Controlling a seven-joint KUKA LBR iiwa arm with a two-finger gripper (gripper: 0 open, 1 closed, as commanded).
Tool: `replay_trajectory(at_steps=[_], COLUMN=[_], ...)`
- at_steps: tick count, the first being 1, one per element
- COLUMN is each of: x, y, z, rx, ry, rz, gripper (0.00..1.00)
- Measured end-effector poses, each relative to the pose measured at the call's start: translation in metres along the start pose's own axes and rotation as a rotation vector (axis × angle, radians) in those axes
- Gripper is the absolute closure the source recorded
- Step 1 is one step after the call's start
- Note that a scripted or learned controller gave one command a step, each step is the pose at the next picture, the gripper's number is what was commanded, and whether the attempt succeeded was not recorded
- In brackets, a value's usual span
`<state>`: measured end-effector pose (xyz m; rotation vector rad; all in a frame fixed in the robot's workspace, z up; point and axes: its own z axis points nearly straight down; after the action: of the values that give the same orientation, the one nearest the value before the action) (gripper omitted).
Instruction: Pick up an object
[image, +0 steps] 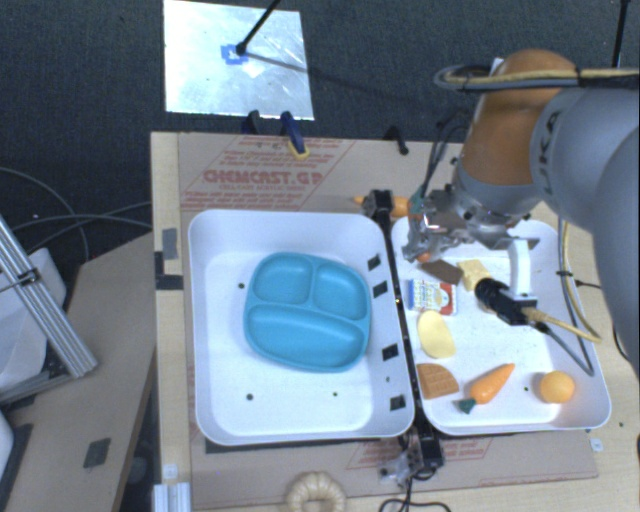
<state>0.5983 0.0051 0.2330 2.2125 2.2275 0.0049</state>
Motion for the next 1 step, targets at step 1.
replay_trajectory(at_steps=[1], x=[-0.0075], y=[-0.0074], z=[-0.0010], rx=[0.002], ry=[-0.001], rz=[0.006], gripper=[1.00])
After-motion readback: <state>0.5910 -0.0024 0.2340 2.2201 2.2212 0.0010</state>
